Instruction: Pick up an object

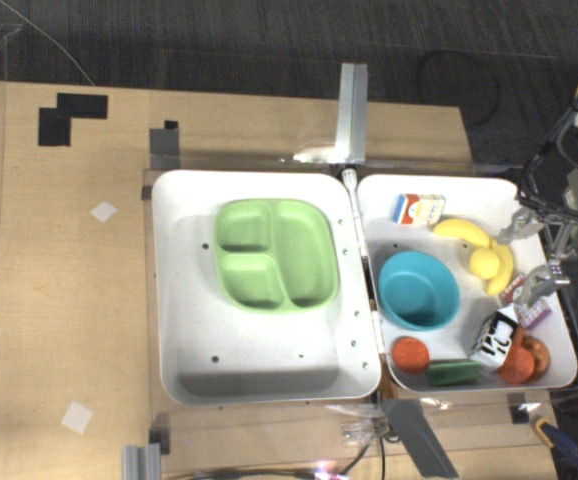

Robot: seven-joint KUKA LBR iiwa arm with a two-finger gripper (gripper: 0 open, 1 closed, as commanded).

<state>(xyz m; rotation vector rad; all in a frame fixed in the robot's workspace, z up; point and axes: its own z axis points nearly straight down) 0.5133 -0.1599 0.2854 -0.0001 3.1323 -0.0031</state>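
wooden bench [59, 298], glossy white bins, round blue bowl [419, 289], gripper [535, 258] fingers spread, holding nothing

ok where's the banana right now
In the camera view, the banana lies in the right bin, toward its far right side, beside the blue bowl and below the small carton.

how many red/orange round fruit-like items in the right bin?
2. A round red-orange tomato-like ball sits at the near edge, left of the dark green cucumber-shaped piece. A second reddish-orange round fruit sits in the near right corner, partly behind a black-and-white carton. More may be hidden.
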